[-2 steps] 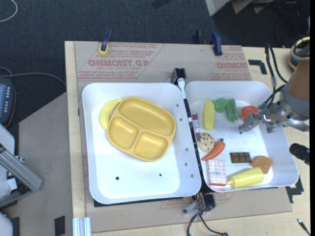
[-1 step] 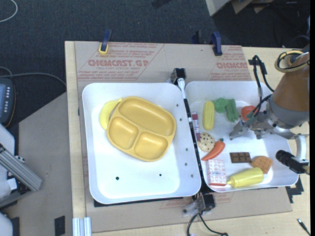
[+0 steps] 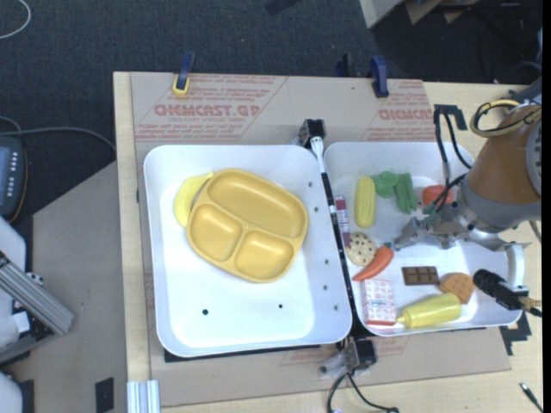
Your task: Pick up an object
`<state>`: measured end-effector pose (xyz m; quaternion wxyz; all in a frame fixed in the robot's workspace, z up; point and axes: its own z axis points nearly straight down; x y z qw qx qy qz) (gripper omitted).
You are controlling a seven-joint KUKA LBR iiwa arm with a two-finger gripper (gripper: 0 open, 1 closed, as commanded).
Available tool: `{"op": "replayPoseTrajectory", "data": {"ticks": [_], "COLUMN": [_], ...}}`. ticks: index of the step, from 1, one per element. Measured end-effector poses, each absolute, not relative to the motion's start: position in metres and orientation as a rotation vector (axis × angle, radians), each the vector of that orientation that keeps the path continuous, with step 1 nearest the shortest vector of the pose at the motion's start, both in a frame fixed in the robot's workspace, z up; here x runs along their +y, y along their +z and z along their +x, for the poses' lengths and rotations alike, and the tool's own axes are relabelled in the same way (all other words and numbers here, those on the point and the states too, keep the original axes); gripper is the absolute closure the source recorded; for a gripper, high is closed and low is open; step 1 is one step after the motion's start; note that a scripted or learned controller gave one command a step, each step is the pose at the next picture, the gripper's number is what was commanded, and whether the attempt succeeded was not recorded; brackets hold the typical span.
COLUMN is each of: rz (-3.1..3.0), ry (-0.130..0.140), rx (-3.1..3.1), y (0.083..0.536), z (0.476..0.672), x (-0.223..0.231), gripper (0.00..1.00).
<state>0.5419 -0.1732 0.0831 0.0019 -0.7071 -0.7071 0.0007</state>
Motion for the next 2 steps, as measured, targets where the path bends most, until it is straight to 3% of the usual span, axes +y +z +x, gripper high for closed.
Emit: {"op": "replayPoseTrajectory", "data": {"ticks": [1, 2], "rz": [-2.223, -2.226], "ry": [-0.001, -0.002], "rx": [-2.221, -2.224], "y": [0.095, 0.139], "z": [0.543, 0.544], "x": [-0.174, -0.18], "gripper": [1.0, 1.0]}}
